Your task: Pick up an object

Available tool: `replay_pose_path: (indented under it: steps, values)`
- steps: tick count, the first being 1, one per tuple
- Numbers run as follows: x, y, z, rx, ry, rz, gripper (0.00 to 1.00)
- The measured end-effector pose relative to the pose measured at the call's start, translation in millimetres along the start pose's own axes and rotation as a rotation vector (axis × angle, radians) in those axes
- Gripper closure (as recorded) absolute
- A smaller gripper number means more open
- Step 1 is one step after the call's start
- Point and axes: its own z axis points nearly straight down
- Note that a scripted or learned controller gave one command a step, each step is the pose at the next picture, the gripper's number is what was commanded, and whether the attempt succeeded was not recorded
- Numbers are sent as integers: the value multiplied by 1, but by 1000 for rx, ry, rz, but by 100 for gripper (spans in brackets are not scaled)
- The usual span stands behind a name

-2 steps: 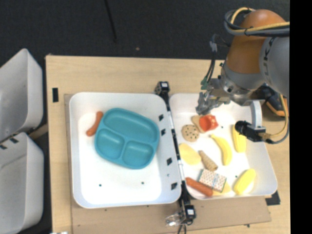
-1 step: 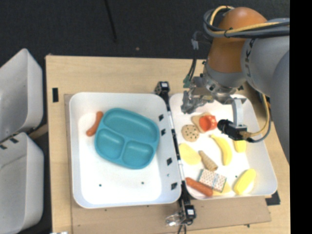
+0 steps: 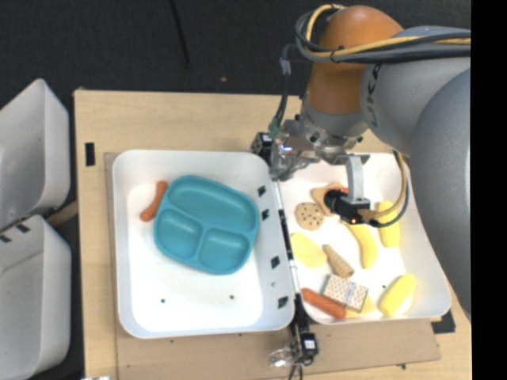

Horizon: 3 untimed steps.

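Beside the cookie [image 3: 308,216], toy foods crowd the right bin [image 3: 428,269].
Nearer than it lie a carrot [image 3: 323,302], wafer [image 3: 346,293] and cone [image 3: 337,260]; level, a banana [image 3: 364,244]; beyond, the end effector [image 3: 281,163] hangs at that bin's far corner, released or clenched I cannot tell.

Counting now: bench [image 3: 99,121] is carrying two white bins [image 3: 182,301] [image 3: 421,266]. Left is holding one teal divided plate [image 3: 207,224], one orange stick [image 3: 154,201]. Right is holding one cookie [image 3: 309,216], one cone [image 3: 338,261], one patterned block [image 3: 346,293], one tan piece [image 3: 320,197], another orange stick [image 3: 323,302], four yellow pieces [image 3: 307,252] [image 3: 364,245] [image 3: 389,233] [image 3: 398,294].
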Motion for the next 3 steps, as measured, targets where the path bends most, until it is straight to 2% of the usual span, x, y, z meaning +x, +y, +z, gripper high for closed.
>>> replay_pose_path:
  steps: [1, 2, 3]
  values:
    - [52, 21, -7, -1, 1, -1, 100]
    - [64, 34, 14, 1, -2, 3, 100]
    - [58, 30, -3, -2, -2, 6, 100]
